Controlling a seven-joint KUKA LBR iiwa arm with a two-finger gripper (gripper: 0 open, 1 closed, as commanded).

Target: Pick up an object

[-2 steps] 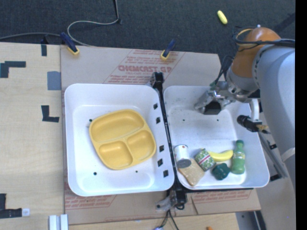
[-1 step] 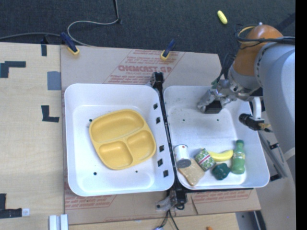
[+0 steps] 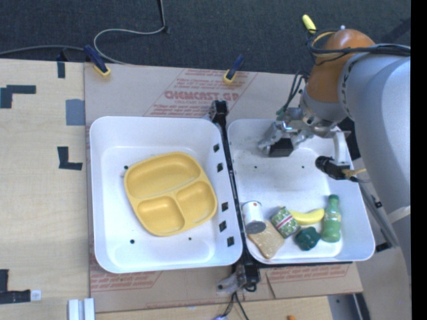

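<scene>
My gripper [image 3: 277, 143] hangs over the far part of the right bin [image 3: 293, 172], above bare white floor, with nothing between its fingers that I can see. The objects lie along that bin's near edge: a small white can [image 3: 253, 217], a tan slice of bread [image 3: 265, 242], a green and white packet [image 3: 284, 221], a yellow banana [image 3: 308, 215], a dark green lump [image 3: 307, 238] and a green bottle [image 3: 331, 219]. They are well clear of the gripper, toward the front.
The left bin [image 3: 110, 179] holds a yellow divided plate [image 3: 171, 193]. A black ridge [image 3: 225, 179] separates the two bins. Cardboard [image 3: 193, 92] lies under the bins, with yellow clamps at its far edge. The arm's orange band [image 3: 337, 59] and grey body occupy the right.
</scene>
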